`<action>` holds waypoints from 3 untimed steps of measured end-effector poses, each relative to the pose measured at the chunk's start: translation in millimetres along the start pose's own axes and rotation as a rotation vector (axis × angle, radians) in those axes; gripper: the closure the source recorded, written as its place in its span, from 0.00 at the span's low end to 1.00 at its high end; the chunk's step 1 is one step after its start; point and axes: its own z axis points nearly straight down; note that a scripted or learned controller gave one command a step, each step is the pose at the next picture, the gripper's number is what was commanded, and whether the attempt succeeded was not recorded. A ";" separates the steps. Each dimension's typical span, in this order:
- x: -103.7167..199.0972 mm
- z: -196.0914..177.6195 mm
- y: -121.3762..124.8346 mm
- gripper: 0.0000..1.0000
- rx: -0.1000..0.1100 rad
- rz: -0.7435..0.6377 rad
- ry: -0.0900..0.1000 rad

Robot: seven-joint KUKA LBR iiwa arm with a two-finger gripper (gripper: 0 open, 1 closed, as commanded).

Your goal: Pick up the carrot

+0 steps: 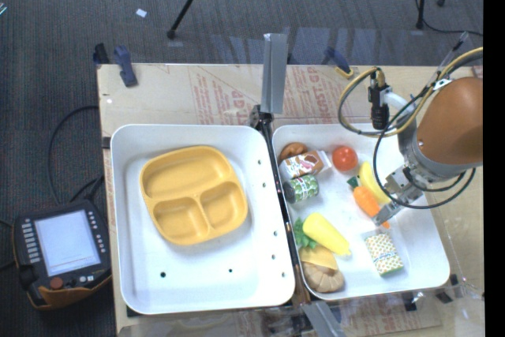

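orange carrot (pixel 366 201) sits in the right bin (pixel 430 268), long axis slanting down-right, just left of the hand (pixel 392 207). can't tell if the hand's clenched or released.

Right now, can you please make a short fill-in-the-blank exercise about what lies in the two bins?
1. The yellow tray lies in the ____ bin.
2. The carrot lies in the right bin, just below the red ____.
3. The corn lies between the can and the ____ box.
4. The tray has ____ compartments.

Missing words: left; tomato; checkered; three
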 end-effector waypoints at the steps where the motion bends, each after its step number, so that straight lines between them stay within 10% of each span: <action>1: -42.2 -77.7 21.7 1.00 -0.001 -0.322 0.011; 2: -95.1 -141.8 7.2 1.00 -0.005 -0.683 0.009; 3: -100.1 5.2 13.7 1.00 -0.012 -0.765 0.001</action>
